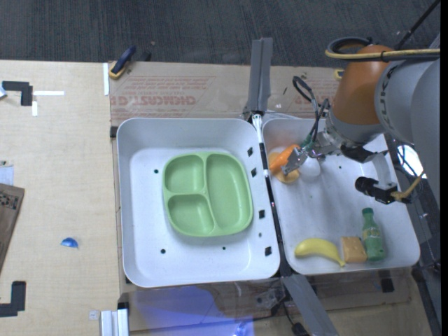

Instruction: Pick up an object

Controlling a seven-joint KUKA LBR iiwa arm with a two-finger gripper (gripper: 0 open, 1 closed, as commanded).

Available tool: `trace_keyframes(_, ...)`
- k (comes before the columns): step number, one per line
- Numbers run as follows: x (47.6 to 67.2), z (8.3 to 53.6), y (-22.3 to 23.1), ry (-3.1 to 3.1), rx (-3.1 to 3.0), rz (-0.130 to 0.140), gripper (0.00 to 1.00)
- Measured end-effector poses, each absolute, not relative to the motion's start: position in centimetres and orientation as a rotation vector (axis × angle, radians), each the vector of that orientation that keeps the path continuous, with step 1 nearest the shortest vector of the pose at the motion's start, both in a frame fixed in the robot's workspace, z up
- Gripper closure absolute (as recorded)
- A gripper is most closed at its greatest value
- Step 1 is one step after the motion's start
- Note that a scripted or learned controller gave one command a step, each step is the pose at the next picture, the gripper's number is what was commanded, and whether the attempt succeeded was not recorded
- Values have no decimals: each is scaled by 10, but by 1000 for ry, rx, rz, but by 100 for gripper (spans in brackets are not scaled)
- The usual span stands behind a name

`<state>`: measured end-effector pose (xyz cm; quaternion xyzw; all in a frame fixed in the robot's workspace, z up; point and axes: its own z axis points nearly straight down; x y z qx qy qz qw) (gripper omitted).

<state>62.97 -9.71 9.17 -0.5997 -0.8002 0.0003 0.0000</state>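
Robotics lab, white bins (133,187) on bench (56,187), dark carpet (140,12)

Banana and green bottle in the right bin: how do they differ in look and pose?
The banana is yellow and curved, lying across the bin's near edge; the green bottle is straight, with a lighter label, its cap pointing away from that edge. The banana sits left of the tan block, the bottle right of it. Both lie in the right bin, apart from the gripper.

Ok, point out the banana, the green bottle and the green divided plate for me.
banana (318,249): camera view, middle of its curved yellow body.
green bottle (372,238): camera view, on its body, below the cap.
green divided plate (225,182): camera view, inside its long right compartment.
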Motion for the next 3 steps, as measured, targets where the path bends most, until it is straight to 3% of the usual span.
trace_keyframes(1,630,101,-99,-2511,-1890,0,100)
trace_keyframes(2,630,101,-99,-2511,-1890,0,0)
trace_keyframes(3,650,93,-104,-2604,-1763,0,0)
